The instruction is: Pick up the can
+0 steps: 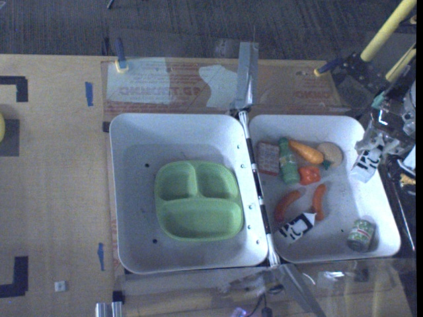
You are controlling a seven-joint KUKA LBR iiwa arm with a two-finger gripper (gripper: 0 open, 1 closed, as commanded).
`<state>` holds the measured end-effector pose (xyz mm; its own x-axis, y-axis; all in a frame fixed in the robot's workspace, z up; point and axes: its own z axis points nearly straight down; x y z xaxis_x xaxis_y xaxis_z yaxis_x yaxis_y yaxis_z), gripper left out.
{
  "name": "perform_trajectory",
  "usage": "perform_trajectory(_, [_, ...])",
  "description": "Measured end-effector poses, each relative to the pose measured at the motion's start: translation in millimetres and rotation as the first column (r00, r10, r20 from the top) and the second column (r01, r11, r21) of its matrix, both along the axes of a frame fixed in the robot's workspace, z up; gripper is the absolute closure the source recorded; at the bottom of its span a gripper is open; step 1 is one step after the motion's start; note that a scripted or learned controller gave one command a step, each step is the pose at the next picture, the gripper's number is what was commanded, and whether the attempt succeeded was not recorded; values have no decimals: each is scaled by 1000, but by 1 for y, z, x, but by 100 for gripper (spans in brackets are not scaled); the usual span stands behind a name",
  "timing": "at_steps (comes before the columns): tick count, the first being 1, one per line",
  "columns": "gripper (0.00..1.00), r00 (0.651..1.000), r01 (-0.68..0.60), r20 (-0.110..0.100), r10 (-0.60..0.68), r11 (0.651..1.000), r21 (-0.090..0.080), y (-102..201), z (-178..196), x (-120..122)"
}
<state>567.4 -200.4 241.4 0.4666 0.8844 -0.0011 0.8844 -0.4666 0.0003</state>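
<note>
The bench was a broad tan surface, and most of it was taken up by two shallow white bins set side by side. The left bin held a green divided plate lying flat near its middle. The right bin held a jumble of play food: a green bottle standing beside a carrot, a red pepper just under them, a flat red packet by the dividing wall, two sausages lower down, and a small black-and-white carton toward the near rim.

The can, green-labelled and lying tilted, sat in the near right corner of the right bin, close to the wall and well apart from the other food.

The gripper hung over the bin's right rim, up past the far side of the can, with nothing between its fingers that I could make out. From where I stood the light was poor and the claw a blur of black and white, so whether it was spread or closed I could not tell.

It looked to me like the approach step: the reach had not yet got to the can. The next move would call for the arm to travel along the right wall toward the near corner, line up above the can, and descend with room left between the fingers and the bin wall, which crowds that corner.
</note>
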Motion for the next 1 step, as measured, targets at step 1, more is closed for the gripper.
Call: perform_trajectory(1, [100, 1000, -4, 0, 4, 1000, -2, 1, 10, 1])
